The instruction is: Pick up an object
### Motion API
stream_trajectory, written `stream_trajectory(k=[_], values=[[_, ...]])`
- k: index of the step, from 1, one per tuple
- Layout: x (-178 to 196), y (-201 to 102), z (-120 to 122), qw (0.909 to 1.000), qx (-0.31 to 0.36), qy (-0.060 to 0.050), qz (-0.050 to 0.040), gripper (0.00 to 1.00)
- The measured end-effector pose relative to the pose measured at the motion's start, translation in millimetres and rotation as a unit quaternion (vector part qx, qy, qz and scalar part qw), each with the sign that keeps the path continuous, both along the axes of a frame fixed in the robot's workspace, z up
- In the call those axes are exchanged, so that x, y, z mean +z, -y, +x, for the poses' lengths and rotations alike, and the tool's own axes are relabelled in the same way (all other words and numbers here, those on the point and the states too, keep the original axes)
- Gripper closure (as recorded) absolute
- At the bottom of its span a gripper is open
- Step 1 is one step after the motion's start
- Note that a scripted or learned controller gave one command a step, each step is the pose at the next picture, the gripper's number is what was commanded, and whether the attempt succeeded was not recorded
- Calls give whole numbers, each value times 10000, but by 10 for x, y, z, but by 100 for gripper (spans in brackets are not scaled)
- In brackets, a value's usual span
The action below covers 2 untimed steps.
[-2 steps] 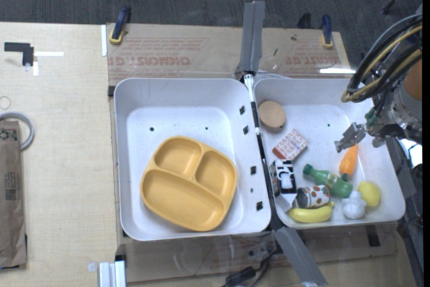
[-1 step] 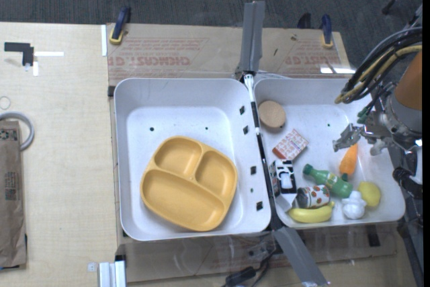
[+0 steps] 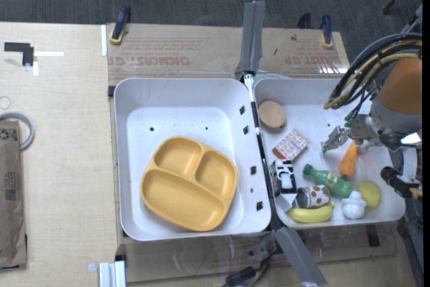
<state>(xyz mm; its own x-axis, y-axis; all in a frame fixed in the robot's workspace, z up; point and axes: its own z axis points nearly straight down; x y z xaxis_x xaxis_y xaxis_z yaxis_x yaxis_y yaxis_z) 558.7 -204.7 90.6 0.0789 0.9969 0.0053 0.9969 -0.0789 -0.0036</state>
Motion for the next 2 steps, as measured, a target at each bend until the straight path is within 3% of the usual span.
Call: stream_trajectory(k=[1,2], values=[[96,24,0,10000,-15,8,-22,100],[1035,-601,308,9997,247,12,-35,100]])
